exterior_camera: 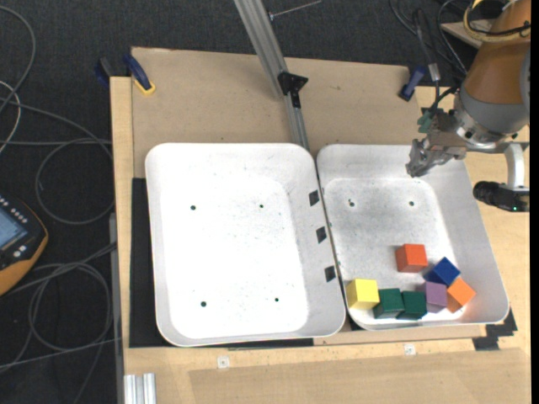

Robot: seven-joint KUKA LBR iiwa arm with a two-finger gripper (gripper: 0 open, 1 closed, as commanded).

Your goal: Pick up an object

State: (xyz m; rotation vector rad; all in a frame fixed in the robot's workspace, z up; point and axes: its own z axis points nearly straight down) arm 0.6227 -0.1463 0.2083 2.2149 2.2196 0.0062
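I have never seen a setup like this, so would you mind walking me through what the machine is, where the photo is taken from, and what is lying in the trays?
Gladly. This is one photo from a fixed camera above a wooden bench, looking down at a slant. The grey and orange shape at the upper right is a robot arm reaching in from that side. At its end is the tool, a two-finger part meant for picking things up; it hangs over the far corner of the right bin. Nothing is visible in it, and I cannot tell how its tips are set. Two shallow white bins sit side by side. The left bin shows just dark specks. Small blocks cluster at the right bin's near edge: a red-orange block, a yellow one, two green ones, a blue one, a purple one and an orange one. All the blocks lie well away from the tool.
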